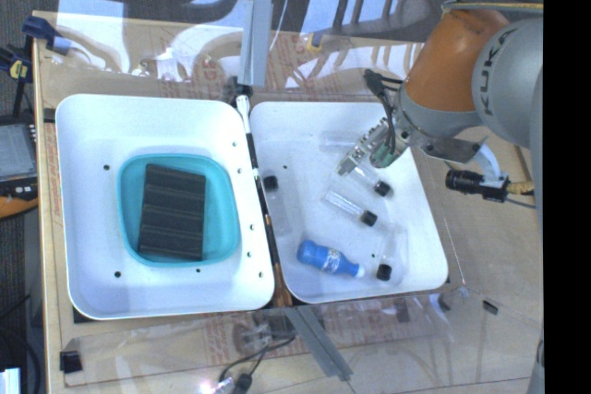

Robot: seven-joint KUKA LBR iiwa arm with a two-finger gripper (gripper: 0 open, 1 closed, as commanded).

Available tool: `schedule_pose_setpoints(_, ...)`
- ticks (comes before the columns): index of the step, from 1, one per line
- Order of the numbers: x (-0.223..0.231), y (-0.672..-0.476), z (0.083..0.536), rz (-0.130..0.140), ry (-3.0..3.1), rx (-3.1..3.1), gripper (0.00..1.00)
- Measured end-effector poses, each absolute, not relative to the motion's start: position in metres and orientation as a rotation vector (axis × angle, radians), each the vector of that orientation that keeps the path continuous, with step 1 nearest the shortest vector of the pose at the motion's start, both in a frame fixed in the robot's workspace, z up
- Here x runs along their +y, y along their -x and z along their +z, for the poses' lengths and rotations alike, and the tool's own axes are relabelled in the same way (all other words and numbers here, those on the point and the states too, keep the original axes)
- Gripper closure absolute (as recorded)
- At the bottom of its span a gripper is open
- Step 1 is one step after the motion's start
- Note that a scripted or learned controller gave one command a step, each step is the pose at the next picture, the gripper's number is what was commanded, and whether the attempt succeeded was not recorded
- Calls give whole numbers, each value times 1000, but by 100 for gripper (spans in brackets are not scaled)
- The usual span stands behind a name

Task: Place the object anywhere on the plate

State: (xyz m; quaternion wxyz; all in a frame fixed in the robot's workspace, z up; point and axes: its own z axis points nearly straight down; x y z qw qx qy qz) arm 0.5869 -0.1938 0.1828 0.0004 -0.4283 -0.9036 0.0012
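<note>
End effector point(369, 150), finger state indeterminable, over right white bin point(420, 198); blue plastic bottle point(328, 258) lies nearer-left, long axis left-right; teal square plate point(222, 198) far left.

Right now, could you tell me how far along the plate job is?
Partly done at best: a dark ribbed block already lies on the teal plate in the left bin. The claw hovers over the right bin. The blue bottle and clear vials remain there.
</note>
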Motion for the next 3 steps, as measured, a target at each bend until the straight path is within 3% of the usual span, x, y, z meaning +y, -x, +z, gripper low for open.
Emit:
schedule_pose_setpoints(1, -194, -587, 183, 4, 1345, -2838, 0)
schedule_pose_setpoints(2, -202, -535, 319, 1, 1266, -2880, 0)
schedule_pose_setpoints(3, -211, -477, 414, 1, 1455, -2789, 0)
